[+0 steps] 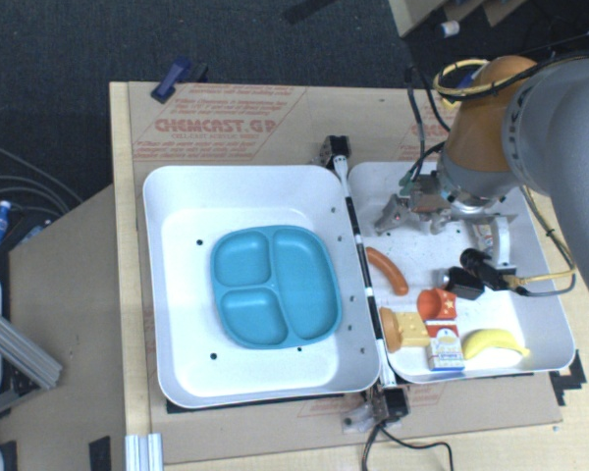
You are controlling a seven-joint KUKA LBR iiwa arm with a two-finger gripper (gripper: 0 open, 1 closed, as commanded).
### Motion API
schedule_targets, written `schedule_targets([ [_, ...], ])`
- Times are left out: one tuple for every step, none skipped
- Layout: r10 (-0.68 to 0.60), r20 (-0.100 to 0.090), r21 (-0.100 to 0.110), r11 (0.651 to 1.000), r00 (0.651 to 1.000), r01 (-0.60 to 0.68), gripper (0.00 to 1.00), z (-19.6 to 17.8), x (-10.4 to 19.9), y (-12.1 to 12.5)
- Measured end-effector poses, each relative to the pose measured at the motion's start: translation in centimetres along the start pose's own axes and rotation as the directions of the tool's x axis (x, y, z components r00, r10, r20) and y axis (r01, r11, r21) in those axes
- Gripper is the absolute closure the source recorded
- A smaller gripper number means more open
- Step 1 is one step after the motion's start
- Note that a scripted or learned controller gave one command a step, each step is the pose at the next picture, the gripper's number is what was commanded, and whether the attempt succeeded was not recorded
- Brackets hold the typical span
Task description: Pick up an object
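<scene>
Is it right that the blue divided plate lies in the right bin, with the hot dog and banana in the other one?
Not quite: the camera view shows the blue divided plate in the left bin. The hot dog and banana lie in the right bin.
</scene>
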State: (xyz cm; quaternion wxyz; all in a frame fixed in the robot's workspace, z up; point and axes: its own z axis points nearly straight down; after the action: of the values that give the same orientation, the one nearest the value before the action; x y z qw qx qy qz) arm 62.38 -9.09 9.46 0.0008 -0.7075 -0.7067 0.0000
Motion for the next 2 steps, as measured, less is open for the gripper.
schedule_targets([
  [-0.002,0.001,-0.002,1.0,1.0,0.002,0.0,1.0,-0.5,3.1],
  [-0.003,0.002,-0.005,1.0,1.0,0.003,1.0,-0.1,-0.5,3.2],
])
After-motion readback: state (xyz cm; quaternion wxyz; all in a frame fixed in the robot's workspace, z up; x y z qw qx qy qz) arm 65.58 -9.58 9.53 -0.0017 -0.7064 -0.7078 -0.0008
